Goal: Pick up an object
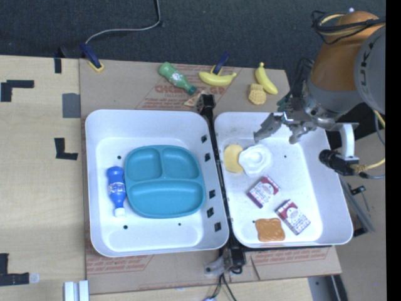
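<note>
White cup (254,159) beneath open gripper (280,132), long axis unclear

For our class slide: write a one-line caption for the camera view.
Grey arm's open two-finger gripper hovers over the right white bin, above a white lidded cup.

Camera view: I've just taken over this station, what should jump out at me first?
The big blue divided plate fills the middle of the left bin, with a small blue bottle lying beside it. At the upper right, the grey arm with its orange band hangs over the right bin, its gripper open just above a white cup-like object.
</note>
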